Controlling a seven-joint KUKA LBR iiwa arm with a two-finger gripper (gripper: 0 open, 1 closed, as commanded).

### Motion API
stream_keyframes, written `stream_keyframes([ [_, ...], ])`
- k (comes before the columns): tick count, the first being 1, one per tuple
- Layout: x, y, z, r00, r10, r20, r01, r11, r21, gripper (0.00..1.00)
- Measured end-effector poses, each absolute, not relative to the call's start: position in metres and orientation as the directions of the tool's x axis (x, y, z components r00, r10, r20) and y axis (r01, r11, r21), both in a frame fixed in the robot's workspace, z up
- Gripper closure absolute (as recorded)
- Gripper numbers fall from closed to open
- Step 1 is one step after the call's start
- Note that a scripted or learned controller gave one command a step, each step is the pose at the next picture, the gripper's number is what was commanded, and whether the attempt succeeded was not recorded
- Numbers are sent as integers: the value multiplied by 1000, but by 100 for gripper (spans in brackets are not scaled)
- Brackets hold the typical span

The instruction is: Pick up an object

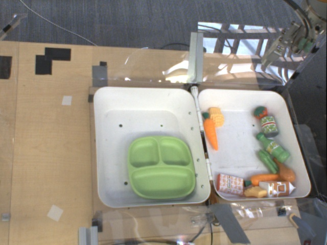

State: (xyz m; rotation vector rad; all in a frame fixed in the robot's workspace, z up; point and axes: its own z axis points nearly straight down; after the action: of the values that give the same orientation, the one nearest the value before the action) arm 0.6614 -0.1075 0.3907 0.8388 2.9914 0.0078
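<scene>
The right bin [240,152] holds several toy foods. An orange carrot [211,135] lies by the left wall beside a yellow corn piece [216,117]. Along the right side are a small can with a red and green top [267,122] and a green bottle [272,148]. At the front lie a red and white carton [231,184], a second carrot [264,178] and a white bottle [277,189]. My gripper [285,44] hangs high beyond the bin's back right corner, over the metal frame, apart from every object.
The left bin [110,137] holds a green divided plate [161,167] toward its front. A central wall [200,137] separates the two bins. A metal post [196,55] and a shiny frame [240,34] stand behind them. Bare wooden bench spreads to the left.
</scene>
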Motion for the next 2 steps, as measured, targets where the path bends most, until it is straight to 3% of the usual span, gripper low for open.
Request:
stream_keyframes([
  [2,665,-106,418,-857,513,-53,512,859,22,100],
])
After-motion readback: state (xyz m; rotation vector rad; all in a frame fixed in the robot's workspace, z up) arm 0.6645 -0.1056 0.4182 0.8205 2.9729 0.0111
